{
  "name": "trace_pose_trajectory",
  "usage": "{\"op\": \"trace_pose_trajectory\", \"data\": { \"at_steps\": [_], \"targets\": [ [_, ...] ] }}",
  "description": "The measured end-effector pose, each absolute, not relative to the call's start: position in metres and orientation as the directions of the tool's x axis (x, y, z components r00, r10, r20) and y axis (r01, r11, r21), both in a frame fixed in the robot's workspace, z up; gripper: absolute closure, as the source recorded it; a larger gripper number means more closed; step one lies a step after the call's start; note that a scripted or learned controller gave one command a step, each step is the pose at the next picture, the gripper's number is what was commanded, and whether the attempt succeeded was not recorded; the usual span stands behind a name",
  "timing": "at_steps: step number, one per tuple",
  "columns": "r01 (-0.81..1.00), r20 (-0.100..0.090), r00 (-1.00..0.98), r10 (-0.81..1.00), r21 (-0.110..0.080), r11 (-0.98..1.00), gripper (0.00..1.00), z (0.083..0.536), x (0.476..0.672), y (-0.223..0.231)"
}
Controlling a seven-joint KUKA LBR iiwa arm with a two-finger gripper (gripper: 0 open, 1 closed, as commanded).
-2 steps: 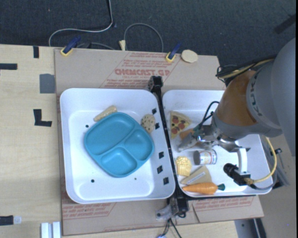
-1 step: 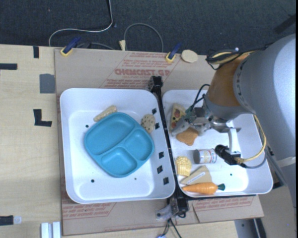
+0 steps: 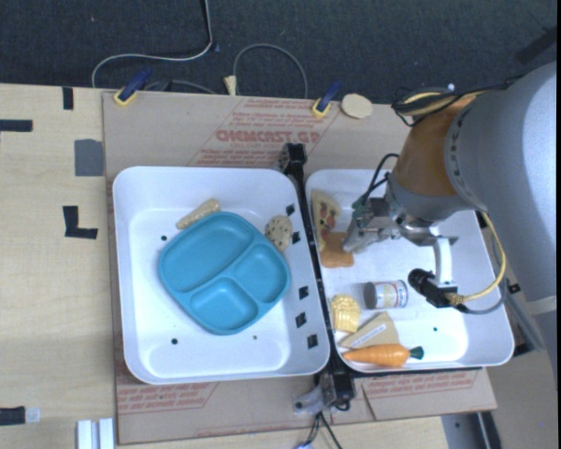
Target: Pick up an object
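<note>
Fingers of the grey two-finger gripper [image 3: 353, 237] are lost against the wrist, so I cannot tell their spread; it hangs low in the right white bin [image 3: 481, 344], just beside a small tan-brown toy food piece [image 3: 335, 251] near the bin's left wall; that piece looks light, stiff and smooth, probably best pinched across its narrow middle; its upper edge is hidden by the tool, and its exact shape is hard to make out.

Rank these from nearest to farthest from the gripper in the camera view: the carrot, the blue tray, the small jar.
From the gripper:
1. Small jar, just below it, right bin.
2. Carrot, at the right bin's front edge.
3. Blue tray, in the left bin.
</note>
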State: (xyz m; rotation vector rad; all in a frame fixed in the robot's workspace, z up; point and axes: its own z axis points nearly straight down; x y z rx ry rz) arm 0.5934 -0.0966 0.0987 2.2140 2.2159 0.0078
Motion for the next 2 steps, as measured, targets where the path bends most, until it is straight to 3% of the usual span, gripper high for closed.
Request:
{"op": "trace_pose_trajectory", "data": {
  "at_steps": [1,2],
  "targets": [
    [1.000,-0.003,-0.001,1.000,0.010,0.001,0.00,0.099,0.593,-0.097],
    [1.000,-0.004,-0.006,1.000,-0.009,0.005,0.00,0.087,0.669,-0.122]
  ]
}}
